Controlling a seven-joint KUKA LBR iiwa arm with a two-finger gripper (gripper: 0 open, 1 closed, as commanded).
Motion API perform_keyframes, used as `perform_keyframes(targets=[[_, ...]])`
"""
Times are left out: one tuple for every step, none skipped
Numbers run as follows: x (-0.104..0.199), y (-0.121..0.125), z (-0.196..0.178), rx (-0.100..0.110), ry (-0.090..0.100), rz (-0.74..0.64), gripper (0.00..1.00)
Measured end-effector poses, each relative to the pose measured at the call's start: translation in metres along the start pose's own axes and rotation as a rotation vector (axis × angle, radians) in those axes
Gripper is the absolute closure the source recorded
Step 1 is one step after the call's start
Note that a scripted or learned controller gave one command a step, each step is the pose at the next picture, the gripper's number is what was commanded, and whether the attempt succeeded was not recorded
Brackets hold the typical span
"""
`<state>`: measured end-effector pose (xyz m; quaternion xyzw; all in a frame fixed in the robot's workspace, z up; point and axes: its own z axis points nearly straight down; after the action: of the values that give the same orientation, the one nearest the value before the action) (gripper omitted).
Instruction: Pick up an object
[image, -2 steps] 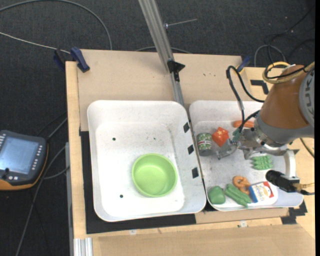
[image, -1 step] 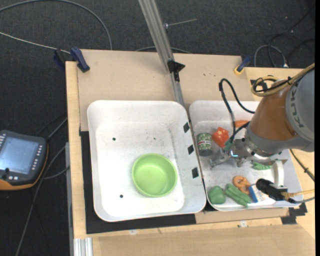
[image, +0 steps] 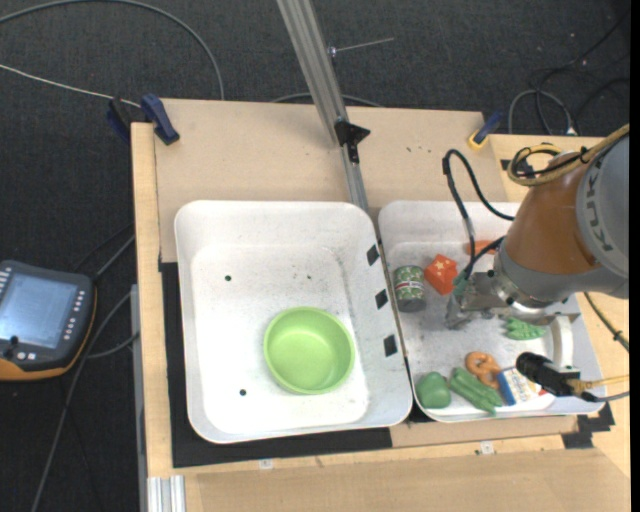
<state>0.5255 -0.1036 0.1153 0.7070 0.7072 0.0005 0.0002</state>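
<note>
The arm comes in from the right and the gripper (image: 462, 308) is down low in the right bin (image: 430, 218), centre-right of frame, between the can (image: 408, 286) and orange block (image: 441, 273) above-left and the green toys (image: 472, 388) along the bottom edge. Open or closed, I cannot tell, and nothing shows between them. The green bowl (image: 309, 349) sits alone in the left bin (image: 260, 225), well apart, so the pick looks aimed at the right-hand clutter.

The bowl (image: 309, 349) lies in the left bin (image: 215, 250). Right of that bin, the right bin (image: 420, 222) holds a can (image: 408, 286), with a block (image: 441, 273) just right of the can.
</note>
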Motion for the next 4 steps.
perform_keyframes(targets=[[-0.006, 0.002, -0.044, -0.003, -0.001, 0.0, 1.0], [0.002, -0.001, -0.101, -0.005, -0.001, -0.001, 1.0], [0.002, 0.0, -0.154, -0.005, -0.001, 0.0, 1.0], [0.058, 0.007, -0.157, 0.0, 0.001, -0.005, 1.0]])
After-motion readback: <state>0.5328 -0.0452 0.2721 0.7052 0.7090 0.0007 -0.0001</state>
